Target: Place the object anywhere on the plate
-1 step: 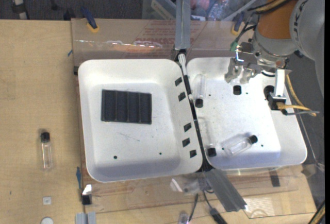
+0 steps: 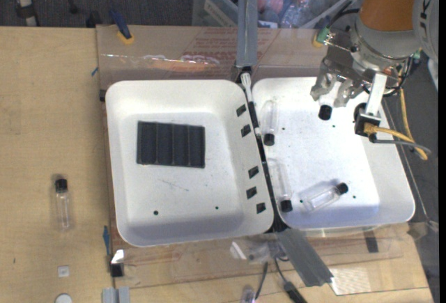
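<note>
**While the gripper hangs empty, nothing is on the plate yet**

Camera view: the gripper (image 2: 333, 94) hovers over the upper part of the right bin (image 2: 390, 187), fingers slightly apart with nothing between them. The plate (image 2: 171, 144), a dark ribbed rectangle, lies bare in the left bin (image 2: 122, 103).

Candidate objects are clear vials with black caps, all in the right bin: one vial (image 2: 322, 195) lies loose near the front, two more (image 2: 268, 120) (image 2: 280, 187) sit tight against the divider (image 2: 254, 148).

Progress, as I judge it: pick not done, transfer not done, place not done.

Room: the loose vial has open floor all around, so it looks the easy grab. The divider pair are hemmed in on one side. The plate has bare bin floor on every side, well apart from the rims, so the drop looks forgiving. The carry has to clear the divider.
</note>
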Robot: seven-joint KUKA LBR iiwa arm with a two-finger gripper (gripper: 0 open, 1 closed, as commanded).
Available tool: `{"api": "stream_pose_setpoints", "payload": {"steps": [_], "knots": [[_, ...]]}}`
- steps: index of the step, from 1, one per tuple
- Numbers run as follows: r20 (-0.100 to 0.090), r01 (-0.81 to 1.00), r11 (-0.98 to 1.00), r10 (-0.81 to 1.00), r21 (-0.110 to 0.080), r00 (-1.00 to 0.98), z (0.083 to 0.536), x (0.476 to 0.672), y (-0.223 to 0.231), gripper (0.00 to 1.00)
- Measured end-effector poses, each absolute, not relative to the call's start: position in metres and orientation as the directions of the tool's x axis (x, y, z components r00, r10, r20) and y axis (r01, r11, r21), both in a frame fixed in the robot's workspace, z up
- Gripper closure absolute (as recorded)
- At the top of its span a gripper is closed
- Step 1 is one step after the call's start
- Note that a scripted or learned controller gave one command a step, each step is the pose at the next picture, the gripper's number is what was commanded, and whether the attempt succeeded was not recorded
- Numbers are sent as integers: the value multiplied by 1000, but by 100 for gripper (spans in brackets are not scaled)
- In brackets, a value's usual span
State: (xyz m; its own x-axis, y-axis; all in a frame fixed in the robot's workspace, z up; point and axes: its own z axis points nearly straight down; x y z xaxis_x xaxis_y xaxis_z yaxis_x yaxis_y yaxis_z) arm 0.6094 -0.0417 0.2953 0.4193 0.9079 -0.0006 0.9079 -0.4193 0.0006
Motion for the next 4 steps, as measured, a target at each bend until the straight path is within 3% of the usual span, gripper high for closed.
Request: {"api": "stream_pose_setpoints", "payload": {"steps": [1, 2, 4], "knots": [[-1, 843, -538, 843, -4, 538, 204, 567, 22, 100], [-1, 947, -321, 947, -5, 321, 183, 512, 60, 100], [35, 738, -672, 740, 58, 672, 157, 507, 82, 100]]}}
